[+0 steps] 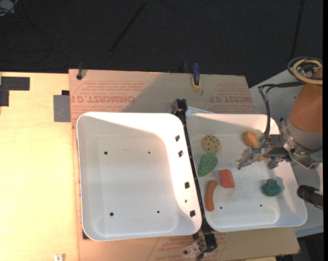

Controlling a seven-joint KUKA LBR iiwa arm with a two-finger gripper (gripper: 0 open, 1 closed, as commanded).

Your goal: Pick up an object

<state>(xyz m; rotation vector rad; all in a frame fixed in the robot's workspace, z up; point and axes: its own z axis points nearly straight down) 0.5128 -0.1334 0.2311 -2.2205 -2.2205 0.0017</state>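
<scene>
The hand (pixel 249 157) hangs low in the right bin (pixel 283 217), just beside the orange ball (pixel 251 138), probably lining up a grab. Can't tell its state; toys sit scattered nearby.

The bench (pixel 28 162) is brightly lit, while the background toward twelve o'clock is left dark. A shadow is cast across the left bin (pixel 98 140) toward one o'clock. Fine detail is softened throughout.

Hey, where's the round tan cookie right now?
The cookie lies in the right bin, near its left wall, just above the green leaf-shaped piece.
</scene>
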